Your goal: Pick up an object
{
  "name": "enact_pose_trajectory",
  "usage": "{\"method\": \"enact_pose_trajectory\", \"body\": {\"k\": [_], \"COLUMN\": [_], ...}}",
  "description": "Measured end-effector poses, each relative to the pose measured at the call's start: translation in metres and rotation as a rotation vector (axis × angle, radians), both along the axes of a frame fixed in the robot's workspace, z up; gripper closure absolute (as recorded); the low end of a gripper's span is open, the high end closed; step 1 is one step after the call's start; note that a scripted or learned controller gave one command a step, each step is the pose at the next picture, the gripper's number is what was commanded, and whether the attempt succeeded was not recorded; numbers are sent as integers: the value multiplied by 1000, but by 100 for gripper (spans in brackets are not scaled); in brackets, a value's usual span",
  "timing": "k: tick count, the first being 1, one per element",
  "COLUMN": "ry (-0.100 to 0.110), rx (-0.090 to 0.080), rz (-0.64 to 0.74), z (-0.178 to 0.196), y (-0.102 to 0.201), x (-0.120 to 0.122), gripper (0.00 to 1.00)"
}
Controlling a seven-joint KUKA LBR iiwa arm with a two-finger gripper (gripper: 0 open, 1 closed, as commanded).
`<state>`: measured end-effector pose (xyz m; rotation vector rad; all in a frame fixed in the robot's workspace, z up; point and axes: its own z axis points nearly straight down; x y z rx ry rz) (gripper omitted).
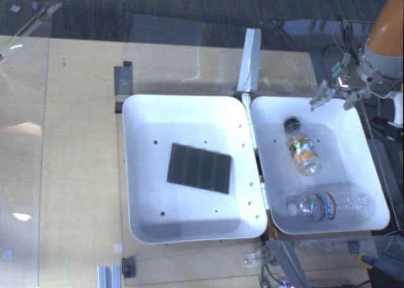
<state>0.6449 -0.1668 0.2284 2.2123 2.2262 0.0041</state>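
In the right bin [366, 154] lie two bottles. A small bottle [302, 148] with a dark cap and an orange-yellow label lies near the middle. A clear plastic bottle [328, 206] with a blue and red label lies on its side near the front wall. A dark grey ribbed pad [200, 168] lies flat in the left bin [145, 129]. My gripper [332, 101] hangs over the right bin's far edge, open, fingers spread with nothing between them, up and to the right of the small bottle.
A metal post [249, 59] rises behind the seam between the two bins. Cables and brackets crowd the bench at the upper right [334, 40]. Bare wooden bench top [63, 154] stretches to the left.
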Motion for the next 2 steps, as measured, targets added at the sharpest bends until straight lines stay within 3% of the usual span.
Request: {"method": "enact_pose_trajectory", "body": {"k": [1,2], "ry": [-5,0], "rx": [-3,-1], "rz": [204,182], "z": [107,-30], "y": [-10,40], "x": [-12,-19], "gripper": [0,0]}}
